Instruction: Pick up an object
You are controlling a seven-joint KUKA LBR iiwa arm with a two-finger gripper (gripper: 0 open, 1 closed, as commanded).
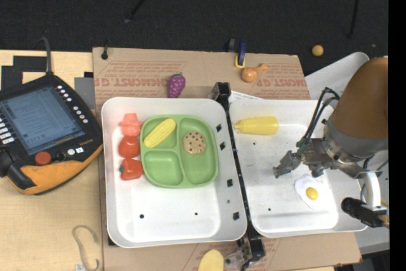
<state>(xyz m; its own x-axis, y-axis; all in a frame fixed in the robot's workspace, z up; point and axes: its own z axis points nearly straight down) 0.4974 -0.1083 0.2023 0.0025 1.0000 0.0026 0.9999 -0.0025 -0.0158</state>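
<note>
Near edge: a yellow lemon-like toy [211,259] lies on the cardboard [190,73] just outside the bins, beyond easy picking.
Left bin [165,225]: holds a green divided plate [179,165] with a corn cob [158,132] and a cookie [194,143] in separate compartments; red and pink toy pieces [129,148] sit just left of the plate.
Right bin [279,216]: holds a yellow mustard-like bottle [257,125] lying on its side at the far end, and a fried-egg toy [310,193] at the near right.
Gripper [288,165]: low over the right bin's floor, between bottle and egg, nearer the egg.
Fingers: dark and seen at a slant; I cannot tell how far apart they stand, and nothing shows between them.
Likely target: the egg, judging by closeness, though its flat shape looks hard to pinch.
Far tabletop: a purple grape toy [176,84] and an orange gourd-shaped toy [252,73] rest on the cardboard, outside both bins.
Left tabletop: a teach pendant [41,127], set aside.
</note>
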